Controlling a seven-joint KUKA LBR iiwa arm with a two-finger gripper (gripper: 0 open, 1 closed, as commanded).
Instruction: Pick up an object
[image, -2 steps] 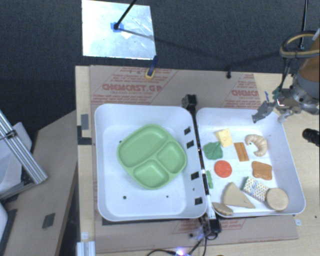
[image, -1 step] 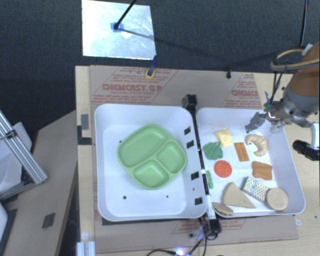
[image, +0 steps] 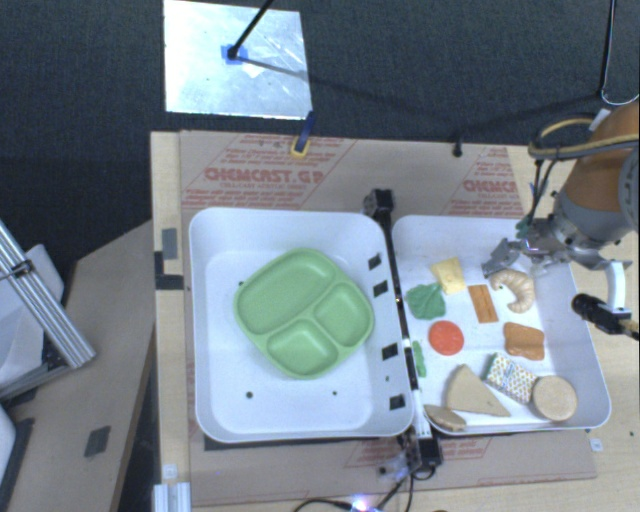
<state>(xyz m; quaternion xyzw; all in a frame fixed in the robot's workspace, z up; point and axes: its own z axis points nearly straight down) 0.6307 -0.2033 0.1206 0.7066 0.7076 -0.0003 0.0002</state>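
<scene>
On the table (image: 165, 400) two white bins sit side by side: the left bin (image: 215, 300) holds a green divided plate (image: 303, 313) at its centre, and the right bin (image: 585, 385) carries the toy food. The grey arm (image: 600, 190) reaches in from three o'clock, its tool (image: 515, 258) low over the right bin's one o'clock area, just above a croissant (image: 519, 287); how far the tool is open I cannot tell. Around the croissant lie a tan wedge (image: 474, 393) at six o'clock, a round biscuit (image: 554, 397) at five, a red disc (image: 446, 338) at seven, a green leaf (image: 426, 300) at nine and a yellow cheese piece (image: 449, 273) at ten
</scene>
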